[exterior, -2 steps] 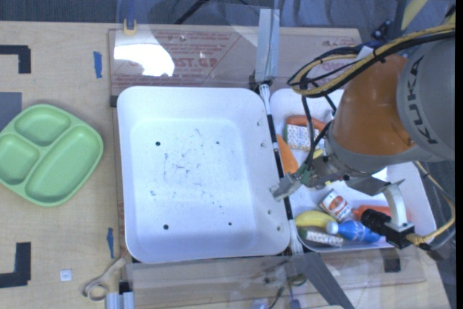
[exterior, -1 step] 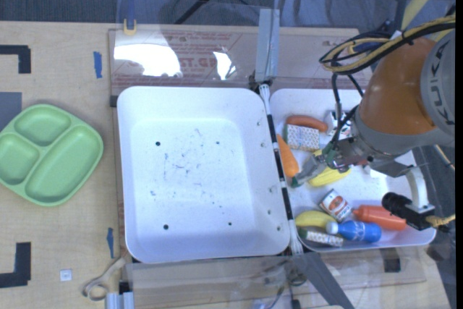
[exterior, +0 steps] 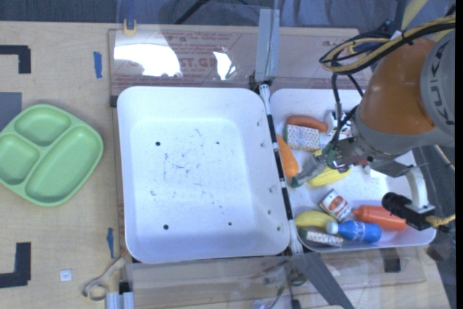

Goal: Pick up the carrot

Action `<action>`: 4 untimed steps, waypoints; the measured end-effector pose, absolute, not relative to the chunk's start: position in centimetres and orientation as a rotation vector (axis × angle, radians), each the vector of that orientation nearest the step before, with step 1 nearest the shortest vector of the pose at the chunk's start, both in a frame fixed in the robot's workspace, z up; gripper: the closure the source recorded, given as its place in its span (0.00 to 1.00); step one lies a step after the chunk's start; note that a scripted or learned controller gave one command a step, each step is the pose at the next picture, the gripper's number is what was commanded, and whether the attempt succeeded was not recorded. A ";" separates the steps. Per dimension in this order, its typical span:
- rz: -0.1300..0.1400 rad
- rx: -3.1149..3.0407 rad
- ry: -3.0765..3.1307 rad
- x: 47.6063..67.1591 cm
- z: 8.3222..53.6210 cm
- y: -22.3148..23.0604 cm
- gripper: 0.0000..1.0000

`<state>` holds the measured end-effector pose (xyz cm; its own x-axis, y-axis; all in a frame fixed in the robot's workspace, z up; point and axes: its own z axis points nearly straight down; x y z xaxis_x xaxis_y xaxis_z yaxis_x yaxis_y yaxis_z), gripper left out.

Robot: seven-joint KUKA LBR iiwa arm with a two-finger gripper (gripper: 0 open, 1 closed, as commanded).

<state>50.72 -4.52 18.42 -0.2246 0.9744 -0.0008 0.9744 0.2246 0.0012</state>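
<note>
The carrot is a short orange piece lying along the left wall of the right bin, pointing roughly toward and away from the camera. My gripper reaches down-left from the orange-banded wrist and sits low in the right bin, just right of the carrot's near end. It looks very close to the carrot, but I cannot tell whether it touches it. Nothing is visibly held.
The right bin also holds an orange-red sausage-like item, a patterned packet, two yellow pieces, a small can, a blue bottle and a red-orange item. The left bin adjoins it. A green divided plate lies far left.
</note>
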 end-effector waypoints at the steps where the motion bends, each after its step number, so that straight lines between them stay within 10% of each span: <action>1: 0.001 1.507 2.758 47.9 18.4 -2.5 0.00; 3: 0.001 1.506 2.758 47.9 18.4 -2.6 0.00; 4: 0.002 1.168 2.913 50.4 28.3 -2.6 0.00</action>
<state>50.40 -2.55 28.26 -0.7231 0.6908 -0.0026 0.6908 0.7231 0.0026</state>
